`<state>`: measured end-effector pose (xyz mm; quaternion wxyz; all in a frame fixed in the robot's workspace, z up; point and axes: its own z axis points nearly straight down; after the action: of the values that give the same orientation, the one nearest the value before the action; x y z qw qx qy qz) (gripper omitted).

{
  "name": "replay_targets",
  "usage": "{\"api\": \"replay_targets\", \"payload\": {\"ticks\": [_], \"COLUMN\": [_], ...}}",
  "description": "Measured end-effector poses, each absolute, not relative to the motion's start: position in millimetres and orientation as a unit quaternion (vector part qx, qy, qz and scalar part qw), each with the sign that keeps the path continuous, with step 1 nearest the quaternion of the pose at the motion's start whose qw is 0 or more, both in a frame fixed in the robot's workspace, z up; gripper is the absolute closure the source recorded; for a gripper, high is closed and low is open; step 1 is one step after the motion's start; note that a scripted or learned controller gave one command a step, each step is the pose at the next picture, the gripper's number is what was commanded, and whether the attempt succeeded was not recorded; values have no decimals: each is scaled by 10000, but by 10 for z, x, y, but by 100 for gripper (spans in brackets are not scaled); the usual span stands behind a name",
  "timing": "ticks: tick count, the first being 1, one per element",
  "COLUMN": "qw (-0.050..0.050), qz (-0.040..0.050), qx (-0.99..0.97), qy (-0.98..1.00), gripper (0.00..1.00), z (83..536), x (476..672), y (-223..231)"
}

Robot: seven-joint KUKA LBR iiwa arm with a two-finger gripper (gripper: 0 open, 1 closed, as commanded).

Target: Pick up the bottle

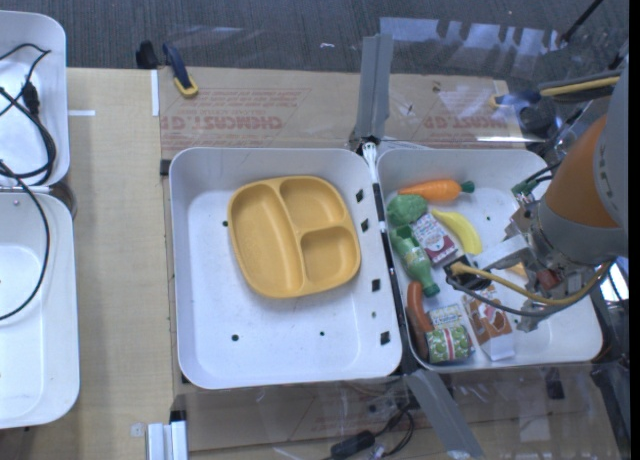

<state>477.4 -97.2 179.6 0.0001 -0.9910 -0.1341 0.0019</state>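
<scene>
The green bottle (pixel 414 258) lies on its side near the left wall of the right bin (pixel 585 348), its length running from far to near. It rests among other food items, below a green leafy piece (pixel 405 209) and beside a red and white packet (pixel 436 238). My gripper (pixel 522 283) hangs over the right half of that bin, to the right of the bottle and apart from it, above a reddish packet (pixel 490 318).
The right bin also holds a carrot (pixel 437 189), a banana (pixel 459 231), a sausage (pixel 418 309) and a green packet (pixel 449 334). A yellow divided plate (pixel 294 235) lies in the left bin (pixel 200 348). A raised divider (pixel 375 98) stands between the bins.
</scene>
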Motion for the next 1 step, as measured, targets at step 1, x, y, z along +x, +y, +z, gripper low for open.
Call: {"api": "replay_targets", "payload": {"ticks": [1], "qw": [-6], "qz": [21], "qx": [-9888], "qy": [-1492], "gripper": [0], "z": [3183], "x": [5602], "y": [-564]}}
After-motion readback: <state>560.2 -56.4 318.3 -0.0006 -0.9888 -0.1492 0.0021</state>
